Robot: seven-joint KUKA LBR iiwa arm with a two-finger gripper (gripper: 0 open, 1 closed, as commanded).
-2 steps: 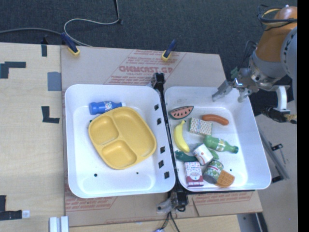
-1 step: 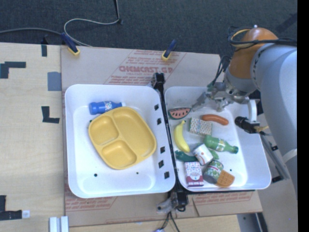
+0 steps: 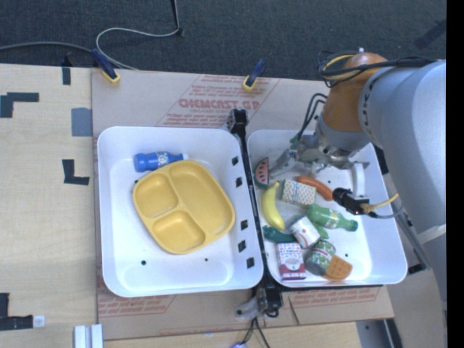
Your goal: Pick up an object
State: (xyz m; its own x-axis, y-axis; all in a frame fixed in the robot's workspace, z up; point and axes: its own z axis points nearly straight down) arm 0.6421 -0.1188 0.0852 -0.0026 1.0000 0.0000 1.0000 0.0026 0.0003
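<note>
My gripper (image 3: 288, 163) hangs low over the far left part of the right bin (image 3: 384, 256), under the grey wrist with its orange band (image 3: 348, 96). It is just right of a watermelon slice (image 3: 261, 172) and just above a pale patterned box (image 3: 297, 191) and a yellow banana (image 3: 272, 207). An orange carrot-like piece (image 3: 317, 187) lies right of the box. Nothing is seen held.
The right bin also holds a green bottle (image 3: 330, 217), a white can (image 3: 304, 230), a red and white box (image 3: 290, 259), a green can (image 3: 320, 255) and a waffle-like piece (image 3: 338, 268). The left bin (image 3: 116, 267) holds a yellow divided plate (image 3: 183, 205) and a blue bottle (image 3: 156, 160).
</note>
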